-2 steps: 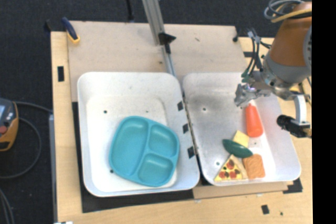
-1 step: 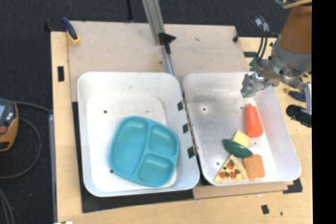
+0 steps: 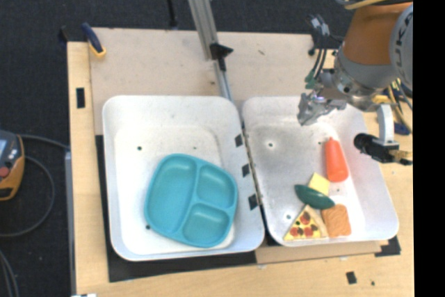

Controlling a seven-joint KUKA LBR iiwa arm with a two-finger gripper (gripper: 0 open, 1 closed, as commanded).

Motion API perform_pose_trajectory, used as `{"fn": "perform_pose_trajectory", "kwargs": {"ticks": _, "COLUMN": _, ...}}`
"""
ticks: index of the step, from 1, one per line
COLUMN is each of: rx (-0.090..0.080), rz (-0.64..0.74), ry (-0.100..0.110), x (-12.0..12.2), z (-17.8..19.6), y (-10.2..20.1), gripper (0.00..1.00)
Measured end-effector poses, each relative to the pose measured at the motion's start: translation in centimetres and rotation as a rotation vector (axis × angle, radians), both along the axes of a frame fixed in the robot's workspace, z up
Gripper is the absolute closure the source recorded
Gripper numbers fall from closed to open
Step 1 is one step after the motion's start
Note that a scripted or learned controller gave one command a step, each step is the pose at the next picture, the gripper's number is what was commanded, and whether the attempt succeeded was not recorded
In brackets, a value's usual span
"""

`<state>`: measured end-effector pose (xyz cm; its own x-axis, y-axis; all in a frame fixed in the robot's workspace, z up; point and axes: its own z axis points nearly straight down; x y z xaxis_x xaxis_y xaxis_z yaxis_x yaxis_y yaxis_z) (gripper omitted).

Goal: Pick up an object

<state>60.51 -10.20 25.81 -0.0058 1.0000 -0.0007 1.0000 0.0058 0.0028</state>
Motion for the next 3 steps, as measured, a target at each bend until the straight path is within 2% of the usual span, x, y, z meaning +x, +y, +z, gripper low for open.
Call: {"fn": "perform_pose_trajectory", "kwargs": {"ticks": 3, "rx": 0.002, "rz": 0.002, "ry": 0.003, "x": 0.2, "z": 0.3, "y": 16.9, "gripper": 1.00}}
